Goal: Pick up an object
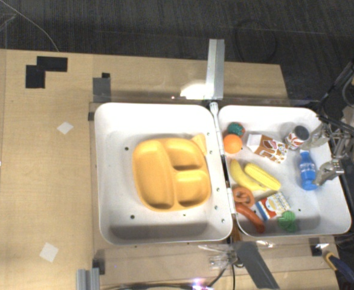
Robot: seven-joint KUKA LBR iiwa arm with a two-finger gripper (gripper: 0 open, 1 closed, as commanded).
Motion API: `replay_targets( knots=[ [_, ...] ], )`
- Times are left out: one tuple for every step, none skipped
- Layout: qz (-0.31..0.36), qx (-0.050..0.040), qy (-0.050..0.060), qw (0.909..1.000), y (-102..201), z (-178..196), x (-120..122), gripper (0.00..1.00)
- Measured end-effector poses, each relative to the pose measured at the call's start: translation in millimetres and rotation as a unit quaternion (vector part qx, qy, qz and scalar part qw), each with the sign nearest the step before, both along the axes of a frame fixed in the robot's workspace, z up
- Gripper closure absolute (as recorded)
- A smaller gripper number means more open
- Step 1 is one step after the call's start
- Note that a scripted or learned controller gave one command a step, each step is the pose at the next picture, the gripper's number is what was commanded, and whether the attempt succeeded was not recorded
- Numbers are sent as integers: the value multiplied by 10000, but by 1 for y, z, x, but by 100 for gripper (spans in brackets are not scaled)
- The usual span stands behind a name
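Observation:
The right bin (331,219) holds the loose objects. A blue bottle (307,170) lies near its right wall, with a small can (297,136) behind it. Further left sit a brown and white carton (267,148), an orange ball (232,143) and a teal ball (235,128). Yellow bananas (254,176) lie mid-bin, with a red-orange item (246,203), a small box (272,206) and a green toy (287,220) in front of them. My gripper (330,156) hangs over the bin's right edge, open, just right of the blue bottle, with nothing between its fingers.
The left bin (113,162) carries a yellow divided tray (170,173). A metal post (215,65) stands behind the seam between the bins. Cables and the arm's body crowd the far right beside the right bin.

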State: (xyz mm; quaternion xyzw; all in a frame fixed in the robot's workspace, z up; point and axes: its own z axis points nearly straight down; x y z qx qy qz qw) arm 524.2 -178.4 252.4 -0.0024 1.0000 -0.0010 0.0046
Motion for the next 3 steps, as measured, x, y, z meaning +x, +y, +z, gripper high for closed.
replay_targets(
  knots=[
    [-1911, 17, -44, 9816, 22, -123, 57, 0],
    [-2671, 26, -130, 9636, 15, -142, 133, 0],
    [-5024, 91, -27, 8646, -22, -145, 146, 0]
  ],
)
